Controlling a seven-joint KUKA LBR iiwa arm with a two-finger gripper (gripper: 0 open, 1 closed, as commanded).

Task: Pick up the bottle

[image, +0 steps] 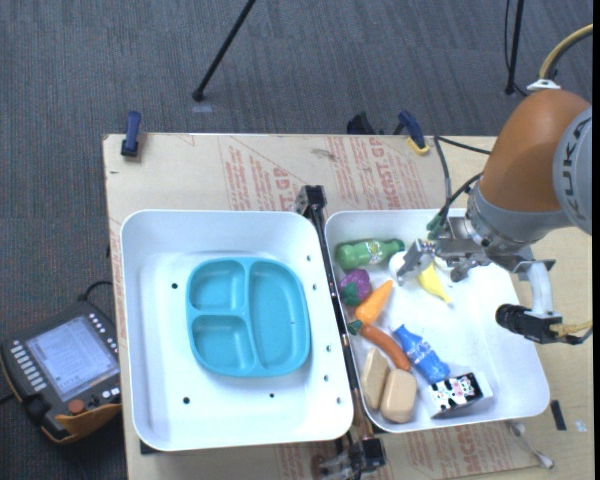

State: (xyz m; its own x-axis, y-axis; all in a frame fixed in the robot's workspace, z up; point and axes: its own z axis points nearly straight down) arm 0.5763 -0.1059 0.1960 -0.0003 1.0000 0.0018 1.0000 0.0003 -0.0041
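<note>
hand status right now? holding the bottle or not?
Hand: cannot be told, open or closed. It hangs over the right bin, near the banana. The blue bottle lies in the bin, not held.

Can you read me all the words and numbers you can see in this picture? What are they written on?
"KUKA", seen in part, in dark letters on the grey arm at the right edge.
Red printed words and stripes run across the brown bench board; they are upside down and too blurred to read.
The handheld controller on the floor has a lit screen, too small to read.
The blue bottle and the black-and-white carton show markings too small to read.
</note>
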